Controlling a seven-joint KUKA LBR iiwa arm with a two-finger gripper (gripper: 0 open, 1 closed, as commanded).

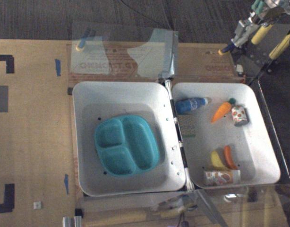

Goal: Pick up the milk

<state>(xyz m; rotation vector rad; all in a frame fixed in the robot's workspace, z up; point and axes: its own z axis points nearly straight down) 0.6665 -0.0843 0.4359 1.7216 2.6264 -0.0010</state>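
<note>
The milk [239,115], a small white carton with red and green print, stands in the right bin [270,141] near its far right side, just right of an orange carrot [221,111]. My gripper [243,32] hangs at the top right, beyond the far edge of the right bin and well away from the milk. Nothing shows in its grasp.
The right bin also holds a blue bottle [190,105] lying at the far left, a yellow piece [217,160] and an orange piece [229,157] side by side, and a white printed box [222,177] lying along the near wall. A teal divided plate [127,144] lies in the left bin [83,126].
</note>
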